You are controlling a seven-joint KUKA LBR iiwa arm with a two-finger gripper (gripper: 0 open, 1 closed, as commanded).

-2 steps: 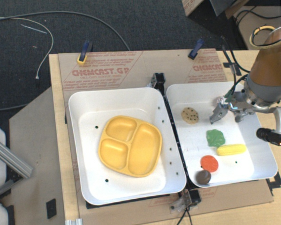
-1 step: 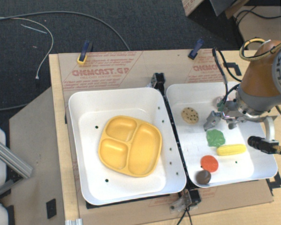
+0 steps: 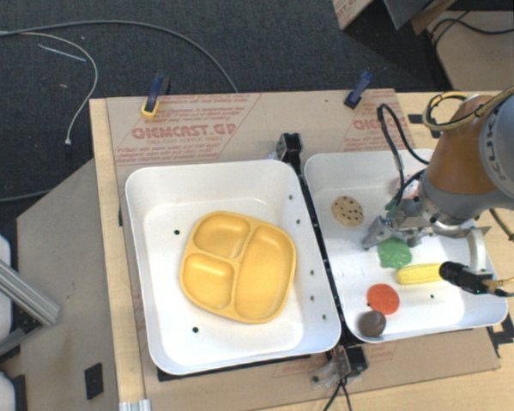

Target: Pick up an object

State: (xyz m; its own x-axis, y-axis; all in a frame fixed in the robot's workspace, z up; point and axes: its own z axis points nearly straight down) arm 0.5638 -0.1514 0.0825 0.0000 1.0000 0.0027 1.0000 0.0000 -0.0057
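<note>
Bench (image 3: 193,131) | left bin (image 3: 148,249): yellow plate (image 3: 239,266) | right bin (image 3: 324,175): cookie (image 3: 347,210), corn (image 3: 418,274) | gripper (image 3: 398,233) state unclear

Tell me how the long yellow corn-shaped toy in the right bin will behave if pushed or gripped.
The yellow corn-shaped toy looks rounded and elongated, so it would probably roll sideways when nudged. Its glossy surface suggests hard plastic: likely stiff, light, perhaps slippery. It touches the green leafy toy, which may shift too.

The bench (image 3: 197,130) — a brown printed board — carries two white bins side by side: left bin (image 3: 148,249), right bin (image 3: 435,316), their rims touching.
</note>
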